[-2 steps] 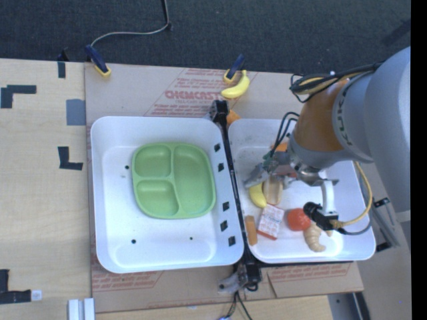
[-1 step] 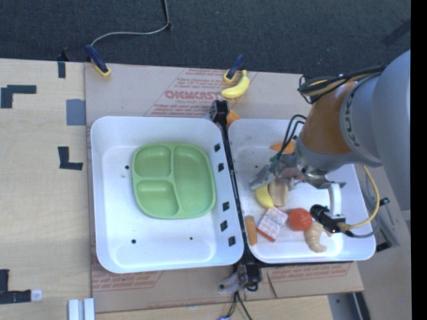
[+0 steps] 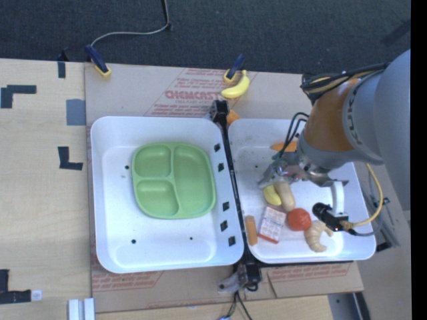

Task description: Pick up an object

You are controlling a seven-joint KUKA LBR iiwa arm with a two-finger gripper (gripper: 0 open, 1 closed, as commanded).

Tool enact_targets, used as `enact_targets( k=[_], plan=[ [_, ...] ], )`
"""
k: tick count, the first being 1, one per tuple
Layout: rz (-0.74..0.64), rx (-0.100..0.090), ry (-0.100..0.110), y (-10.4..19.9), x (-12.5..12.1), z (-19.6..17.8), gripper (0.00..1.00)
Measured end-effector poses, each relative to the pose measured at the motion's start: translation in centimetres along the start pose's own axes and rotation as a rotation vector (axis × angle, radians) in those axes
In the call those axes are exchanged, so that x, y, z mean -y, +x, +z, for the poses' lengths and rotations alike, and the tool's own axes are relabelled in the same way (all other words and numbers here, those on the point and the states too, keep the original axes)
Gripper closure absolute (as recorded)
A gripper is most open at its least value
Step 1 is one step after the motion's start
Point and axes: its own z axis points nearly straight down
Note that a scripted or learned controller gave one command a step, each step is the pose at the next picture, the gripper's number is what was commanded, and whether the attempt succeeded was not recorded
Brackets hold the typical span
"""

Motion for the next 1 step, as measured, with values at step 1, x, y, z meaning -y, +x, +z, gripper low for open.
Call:
enact_targets(
  k=[1],
  plan=[
    [-0.002, -0.002, 0.004, 7.71, -2.13, -8.84, 1.0]
  ],
)
